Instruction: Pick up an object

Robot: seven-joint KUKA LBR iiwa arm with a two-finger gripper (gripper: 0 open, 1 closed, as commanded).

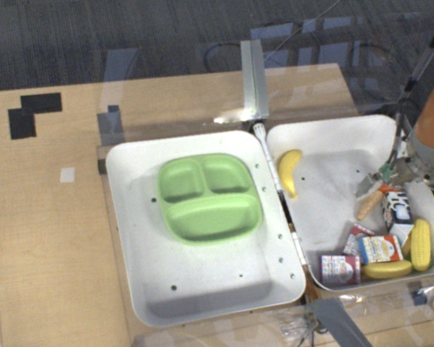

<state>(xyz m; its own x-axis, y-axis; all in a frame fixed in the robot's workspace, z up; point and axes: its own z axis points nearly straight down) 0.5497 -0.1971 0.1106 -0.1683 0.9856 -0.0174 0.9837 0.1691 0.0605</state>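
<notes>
risk: gripper [378, 179] above baguette [370, 205] w/ carton [398, 211] just beside; can't tell its opening, could snag both

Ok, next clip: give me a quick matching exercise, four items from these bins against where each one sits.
Items:
1. green divided plate
2. banana
3. corn cob
4. small carton

Places:
A. right bin, near its front right corner
B. left bin, around its middle
C. right bin, front left, along the front wall
D. right bin, back left, beside the divider between the bins

Pairs: 1-B, 2-D, 3-A, 4-C
</notes>
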